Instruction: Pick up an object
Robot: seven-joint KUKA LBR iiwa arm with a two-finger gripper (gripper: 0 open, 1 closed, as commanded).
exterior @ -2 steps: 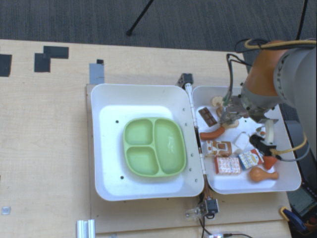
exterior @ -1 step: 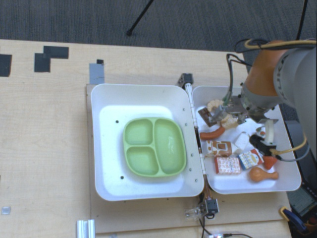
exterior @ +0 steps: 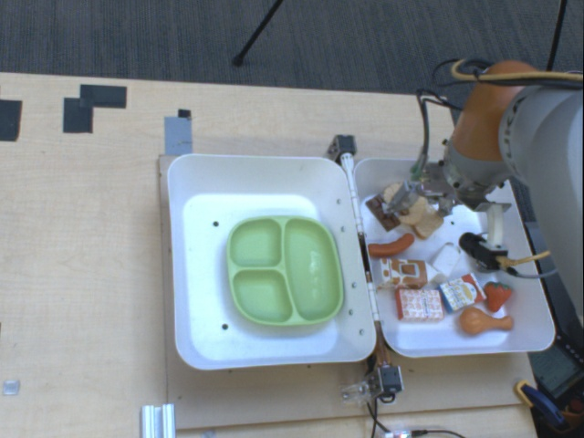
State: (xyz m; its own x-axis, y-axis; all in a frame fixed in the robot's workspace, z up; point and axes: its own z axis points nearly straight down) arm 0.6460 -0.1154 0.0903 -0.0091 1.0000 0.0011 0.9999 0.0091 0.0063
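gripper (exterior: 422, 192) low in right bin (exterior: 538, 331), over tan toy food pieces (exterior: 412, 210); finger state impossible to tell. sausage (exterior: 391, 244) just below. green divided plate (exterior: 284, 270) in left bin (exterior: 196, 331).

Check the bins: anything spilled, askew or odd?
Nothing spilled or damaged. The green tray lies flat in the left bin, turned slightly askew. The toy foods, like the sausage and drumstick, lie jumbled in the right bin, all inside its walls.

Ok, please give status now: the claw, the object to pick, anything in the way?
Claw low over right bin, far end, among toy foods. Nothing seen held. Sausage and cartons crowd close by. Green tray in left bin.
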